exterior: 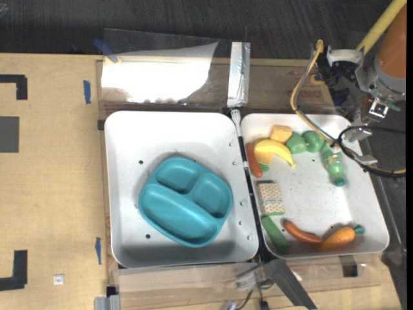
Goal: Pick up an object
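At the near edge of the right bin [377, 221], around five o'clock of the view, an orange carrot [339, 237] lies touching a red sausage [300, 232], with a green cucumber [274, 233] just beside them toward six o'clock. A little farther in sits a patterned cracker block [271, 197]. Toward the bin's far side, near two o'clock, a yellow banana [274, 151] rests beside an orange wedge [281, 133], with green pieces [304, 141] to their right and a pale green bottle-like toy [335, 170] nearby. Over in the left bin [122, 173], at about seven o'clock, lies a teal divided plate [186, 200].

Judging by this, the task has hardly begun: every item lies on a bin floor and nothing is lifted. Choosing a target, descending and closing all remain.

Farthest off, at two to three o'clock, the gripper [377, 112] hangs over the right bin's far right corner, among cables. Whether the pincer is released or clenched cannot be told, and nothing is seen in its grasp.
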### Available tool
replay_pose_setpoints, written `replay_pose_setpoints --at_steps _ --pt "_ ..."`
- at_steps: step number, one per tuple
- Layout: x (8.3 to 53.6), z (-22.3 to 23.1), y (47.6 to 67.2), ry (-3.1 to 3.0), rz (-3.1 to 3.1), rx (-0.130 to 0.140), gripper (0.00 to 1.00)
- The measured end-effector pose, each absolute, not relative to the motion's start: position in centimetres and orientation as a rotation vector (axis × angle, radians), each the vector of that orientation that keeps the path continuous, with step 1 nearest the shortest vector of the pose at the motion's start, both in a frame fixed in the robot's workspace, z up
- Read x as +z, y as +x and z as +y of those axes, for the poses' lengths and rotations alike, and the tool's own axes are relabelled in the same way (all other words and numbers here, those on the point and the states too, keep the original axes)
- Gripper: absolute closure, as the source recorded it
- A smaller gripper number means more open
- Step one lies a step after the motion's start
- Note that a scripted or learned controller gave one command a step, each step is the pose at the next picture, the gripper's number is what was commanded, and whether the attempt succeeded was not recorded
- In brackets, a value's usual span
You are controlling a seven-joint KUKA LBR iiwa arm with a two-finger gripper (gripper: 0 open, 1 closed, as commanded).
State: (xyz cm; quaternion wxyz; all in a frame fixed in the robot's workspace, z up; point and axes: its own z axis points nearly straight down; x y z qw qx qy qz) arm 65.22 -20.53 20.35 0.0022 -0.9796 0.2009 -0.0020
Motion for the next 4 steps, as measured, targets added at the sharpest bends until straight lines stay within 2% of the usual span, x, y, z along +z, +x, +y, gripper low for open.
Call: replay_pose_setpoints --at_steps 1,2,3,4 --pt "21.9 -22.1 66.8 -3.122 0.313 -0.007 1.00" --pt "25.4 -17.6 66.8 -3.115 0.370 -0.009 1.00" --pt "19.7 -22.2 66.6 -3.121 0.317 0.004 1.00" --pt "27.7 -22.0 66.6 -3.097 0.502 -0.011 1.00"
